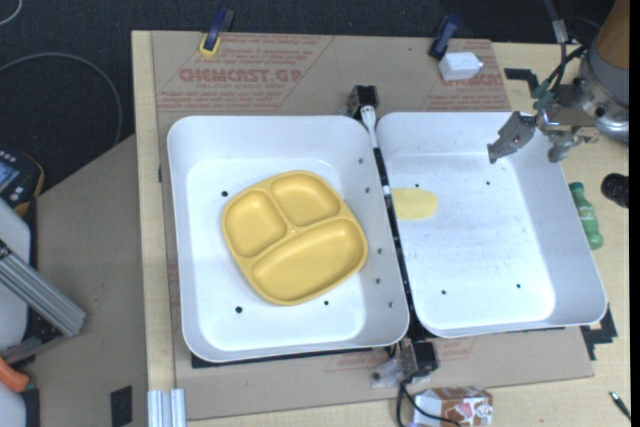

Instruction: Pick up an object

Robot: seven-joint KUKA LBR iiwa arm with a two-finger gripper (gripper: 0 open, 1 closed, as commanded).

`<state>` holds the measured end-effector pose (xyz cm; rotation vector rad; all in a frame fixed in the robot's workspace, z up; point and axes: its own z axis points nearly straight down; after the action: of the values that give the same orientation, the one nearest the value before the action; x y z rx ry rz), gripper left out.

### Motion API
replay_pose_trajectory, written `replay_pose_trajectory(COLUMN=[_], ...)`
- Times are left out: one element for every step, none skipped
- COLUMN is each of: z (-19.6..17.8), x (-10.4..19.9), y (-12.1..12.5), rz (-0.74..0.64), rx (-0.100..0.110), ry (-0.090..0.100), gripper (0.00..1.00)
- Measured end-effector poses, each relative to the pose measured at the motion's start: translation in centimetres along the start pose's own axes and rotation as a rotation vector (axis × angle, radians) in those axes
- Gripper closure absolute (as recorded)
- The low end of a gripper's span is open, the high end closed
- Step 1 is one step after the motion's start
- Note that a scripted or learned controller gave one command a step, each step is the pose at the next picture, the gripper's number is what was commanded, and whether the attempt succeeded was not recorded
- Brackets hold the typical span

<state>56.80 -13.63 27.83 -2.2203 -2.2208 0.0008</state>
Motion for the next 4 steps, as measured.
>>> replay_pose_trajectory(z=[-14.6,-26.5,-26.8,-14.4], x=[3.1,3.3,3.3,4.2], y=[-5.8,-9.0,-8.8,-9.0], rz=[-0.004,-0.001,-0.001,0.001], rx=[-0.020,-0.020,-0.008,0.013], ry=[-0.003,-0.004,-0.003,0.002], gripper=[0.00,0.00,1.00,1.00])
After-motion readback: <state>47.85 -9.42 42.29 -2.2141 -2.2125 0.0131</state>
